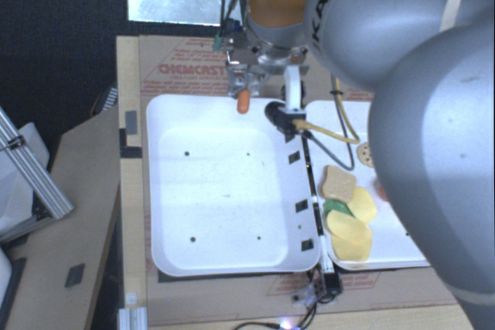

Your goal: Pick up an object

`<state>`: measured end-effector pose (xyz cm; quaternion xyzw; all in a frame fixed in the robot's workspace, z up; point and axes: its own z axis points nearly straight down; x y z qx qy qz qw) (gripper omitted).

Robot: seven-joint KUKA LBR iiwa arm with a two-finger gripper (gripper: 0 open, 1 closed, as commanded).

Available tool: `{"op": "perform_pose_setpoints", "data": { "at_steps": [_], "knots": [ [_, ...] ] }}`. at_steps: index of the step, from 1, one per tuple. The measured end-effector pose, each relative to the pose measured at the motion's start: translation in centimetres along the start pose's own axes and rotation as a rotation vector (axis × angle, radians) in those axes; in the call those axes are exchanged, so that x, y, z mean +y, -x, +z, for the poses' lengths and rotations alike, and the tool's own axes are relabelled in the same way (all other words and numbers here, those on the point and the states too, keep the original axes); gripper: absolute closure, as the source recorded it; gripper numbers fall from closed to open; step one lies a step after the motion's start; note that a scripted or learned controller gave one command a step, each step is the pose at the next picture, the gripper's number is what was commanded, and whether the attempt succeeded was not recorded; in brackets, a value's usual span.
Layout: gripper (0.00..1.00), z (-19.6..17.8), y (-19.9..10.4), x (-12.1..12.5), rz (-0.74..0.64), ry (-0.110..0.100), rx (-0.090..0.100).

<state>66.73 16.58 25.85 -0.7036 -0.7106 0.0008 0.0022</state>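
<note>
Two white bins are sitting side by side on the tabletop (131, 166): the left bin (224, 189) beneath my jaws, and the right bin (387, 243), which is carrying the loose objects. My gripper (246, 93) is hanging over the far rim of the left bin, and a small orange piece (244, 103) is showing at its tip. I am judging the piece to be pinched between the jaws, though the fingers themselves are blurring into the wrist hardware, so the hold is not certain.

If that reading is right, the pick is at its carrying stage: the object is clear of the bin floor and is hanging just above the rim. The next move is calling for a steady lift or transfer with no loosening of the pinch, since so small a piece could be slipping out easily.

The orange piece is looking short, rounded and smooth, like soft plastic or foam. In the right bin, a tan block (339, 183) with a matte, bread-like face is lying against a green scrap (336, 206) and two glossy yellow ovals (349, 237). Both bins are shallow, smooth-walled and round-cornered, and a black divider strip (309, 189) is running between them.
</note>
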Motion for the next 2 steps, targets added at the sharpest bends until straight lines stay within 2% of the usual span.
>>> {"op": "perform_pose_setpoints", "data": {
  "at_steps": [1,2],
  "knots": [
    [1.0,4.2,-2.3,0.2,0.006,0.005,-0.001],
    [1.0,6.7,-6.4,0.3,0.005,0.007,-0.001]
  ]
}}
